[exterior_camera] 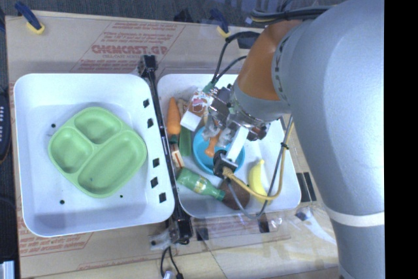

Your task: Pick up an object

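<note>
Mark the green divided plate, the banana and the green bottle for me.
green divided plate (98, 150), camera view, on the ridge between its compartments.
banana (258, 178), camera view, on the middle of its curved body.
green bottle (198, 183), camera view, on the middle of its body.

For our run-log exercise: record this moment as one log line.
arm: over right bin | gripper: down among clutter, above blue bowl | left bin: green tray

Gripper (219, 140) low, wrist bent down

glossy green plastic tray (98, 152)
</note>
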Motion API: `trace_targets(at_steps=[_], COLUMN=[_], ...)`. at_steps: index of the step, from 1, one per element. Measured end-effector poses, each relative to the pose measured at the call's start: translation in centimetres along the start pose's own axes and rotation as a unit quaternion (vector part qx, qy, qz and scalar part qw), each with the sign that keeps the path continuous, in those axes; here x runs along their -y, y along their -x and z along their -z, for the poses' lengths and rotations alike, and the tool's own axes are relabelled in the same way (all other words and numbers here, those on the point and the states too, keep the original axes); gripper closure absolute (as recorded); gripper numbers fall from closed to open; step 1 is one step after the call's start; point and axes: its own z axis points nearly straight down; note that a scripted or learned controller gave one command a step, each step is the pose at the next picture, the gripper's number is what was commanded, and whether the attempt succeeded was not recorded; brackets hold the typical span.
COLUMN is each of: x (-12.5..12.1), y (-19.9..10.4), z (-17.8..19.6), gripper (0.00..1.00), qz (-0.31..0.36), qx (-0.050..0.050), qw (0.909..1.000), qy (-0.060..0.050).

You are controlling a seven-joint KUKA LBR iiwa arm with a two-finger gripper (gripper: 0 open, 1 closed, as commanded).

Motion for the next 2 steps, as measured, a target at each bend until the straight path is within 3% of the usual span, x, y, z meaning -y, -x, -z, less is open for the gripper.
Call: trace_targets(at_steps=[1, 2], x=[3.1, -4.6], y=[4.8, 4.9], z=[3.4, 3.3], gripper=[1.0, 1.0], qz=[-0.093, -0.064], qx=[0.001, 0.001], qw=[0.9956, 0.998], qy=[-0.004, -0.001])
